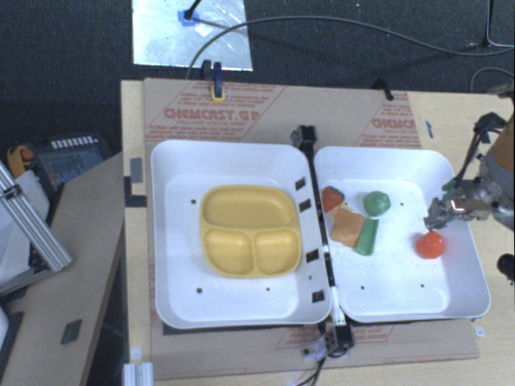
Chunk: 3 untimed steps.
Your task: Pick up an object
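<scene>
Dark carpet surrounds my bench [133, 215], which carries two shallow white bins side by side on a sheet of cardboard [273, 107]. Nearest my tool, in the right bin [402, 296], lies a red-orange ball [430, 245], close to the bin's right wall. My gripper [441, 211] sits just above and beside that ball, at the bin's right edge; I cannot tell how its tips stand, nor whether they touch the ball, and nothing shows pinched in them. Farther left in the same bin sit a round green piece [376, 203], a green stick [367, 237], an orange block [348, 227] touching the stick, and a small red-orange piece [332, 198] near the divider. Over in the left bin [177, 288] rests a yellow tray with three compartments [246, 230]. On the cardboard, red lettering reads "CHEMCAST", printed twice; the rest is too small to read.
</scene>
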Each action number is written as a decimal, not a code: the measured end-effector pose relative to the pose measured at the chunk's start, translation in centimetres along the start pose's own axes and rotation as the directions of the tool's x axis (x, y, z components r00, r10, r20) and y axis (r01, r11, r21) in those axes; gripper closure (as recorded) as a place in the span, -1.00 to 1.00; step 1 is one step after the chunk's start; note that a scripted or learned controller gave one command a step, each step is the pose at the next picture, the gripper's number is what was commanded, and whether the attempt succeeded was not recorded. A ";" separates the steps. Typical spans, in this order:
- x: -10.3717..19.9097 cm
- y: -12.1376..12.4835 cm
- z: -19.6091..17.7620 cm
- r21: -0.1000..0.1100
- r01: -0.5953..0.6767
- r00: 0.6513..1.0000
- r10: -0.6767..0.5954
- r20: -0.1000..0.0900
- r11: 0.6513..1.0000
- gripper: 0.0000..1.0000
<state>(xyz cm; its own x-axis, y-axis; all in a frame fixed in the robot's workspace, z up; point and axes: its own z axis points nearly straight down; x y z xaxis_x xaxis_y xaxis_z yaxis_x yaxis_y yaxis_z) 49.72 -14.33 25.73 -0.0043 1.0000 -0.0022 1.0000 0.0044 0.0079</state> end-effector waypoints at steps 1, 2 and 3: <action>4.5 2.4 1.0 0.004 0.005 1.000 -0.005 -0.003 1.000 1.00; 8.6 4.2 1.4 0.004 0.005 1.000 -0.004 -0.003 1.000 1.00; 13.9 5.9 0.7 0.005 0.005 1.000 -0.005 -0.004 1.000 1.00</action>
<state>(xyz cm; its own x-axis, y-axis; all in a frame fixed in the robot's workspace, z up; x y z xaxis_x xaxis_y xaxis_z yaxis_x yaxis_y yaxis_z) 55.58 -0.35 25.09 -0.0090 1.0000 0.0013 1.0000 0.0090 0.0033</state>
